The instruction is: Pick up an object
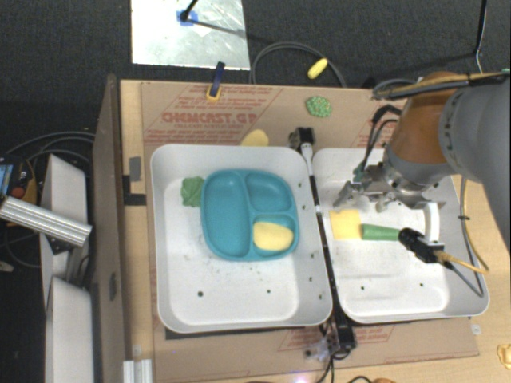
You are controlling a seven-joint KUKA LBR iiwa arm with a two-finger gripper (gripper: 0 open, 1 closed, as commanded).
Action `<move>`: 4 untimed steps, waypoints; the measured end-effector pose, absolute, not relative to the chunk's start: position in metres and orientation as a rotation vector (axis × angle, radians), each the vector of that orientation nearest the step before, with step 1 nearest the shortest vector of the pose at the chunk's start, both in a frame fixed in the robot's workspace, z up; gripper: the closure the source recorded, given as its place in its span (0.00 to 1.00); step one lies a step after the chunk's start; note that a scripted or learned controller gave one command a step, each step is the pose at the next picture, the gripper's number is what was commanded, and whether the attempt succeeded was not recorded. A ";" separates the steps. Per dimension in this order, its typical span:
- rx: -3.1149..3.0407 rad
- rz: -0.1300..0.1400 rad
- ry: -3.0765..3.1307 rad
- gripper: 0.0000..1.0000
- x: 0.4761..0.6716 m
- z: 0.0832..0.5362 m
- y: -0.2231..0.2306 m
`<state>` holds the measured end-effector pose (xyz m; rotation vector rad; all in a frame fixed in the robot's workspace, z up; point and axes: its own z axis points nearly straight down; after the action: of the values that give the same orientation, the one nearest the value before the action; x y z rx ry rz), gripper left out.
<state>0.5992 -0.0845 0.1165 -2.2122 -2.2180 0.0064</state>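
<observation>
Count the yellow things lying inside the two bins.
2. A yellow lump lies in the blue tray in the left bin. A yellow block lies in the right bin, near the divider. The arm may hide more.

the arm (479, 130) is showing a broad, rounded grey shell, with an orange band (419, 130) wrapping it just above the wrist. thin dark cables are looping along the band toward the fingers. the gripper (363, 188) is looking like pale metal, its fingers (349, 191) thin and silvery at the tips.
</observation>
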 end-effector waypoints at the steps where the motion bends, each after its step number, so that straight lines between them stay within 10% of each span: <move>1: -2.219 0.002 -2.220 0.00 0.574 0.082 -0.084; 3: -2.219 0.002 -2.219 0.00 0.526 0.084 -0.126; 4: -2.223 -0.004 -2.224 1.00 0.529 0.095 -0.127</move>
<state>0.5294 -0.1266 0.0951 -2.2229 -2.2236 -0.0036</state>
